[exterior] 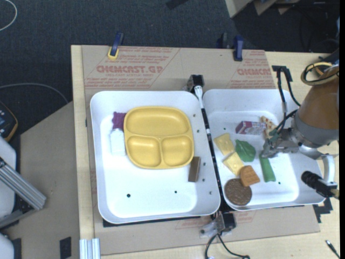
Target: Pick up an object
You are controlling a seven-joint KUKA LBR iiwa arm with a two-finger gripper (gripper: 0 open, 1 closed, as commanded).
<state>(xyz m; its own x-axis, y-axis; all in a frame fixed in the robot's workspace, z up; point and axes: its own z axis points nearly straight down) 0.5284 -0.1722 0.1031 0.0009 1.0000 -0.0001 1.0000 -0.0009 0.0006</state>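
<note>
My gripper (271,146) is low in the right bin (280,102), reaching in from the right edge. It hangs just above the upper end of a green stick-shaped piece (268,170) and just right of a green leafy piece (245,150). Two yellow wedges (223,143) (233,163) lie to the left of these. A tan cookie (249,175) and a dark round patty (237,192) sit near the bin's front. A purple and white carton (248,127) and a small pretzel-like piece (268,123) lie behind the gripper.
The left bin (102,161) holds a yellow divided plate (159,136), a purple item (118,120), a white item (116,142) and a brown bar (194,169). A ridge (207,139) separates the bins. Cables (284,88) run along the right bin's far side.
</note>
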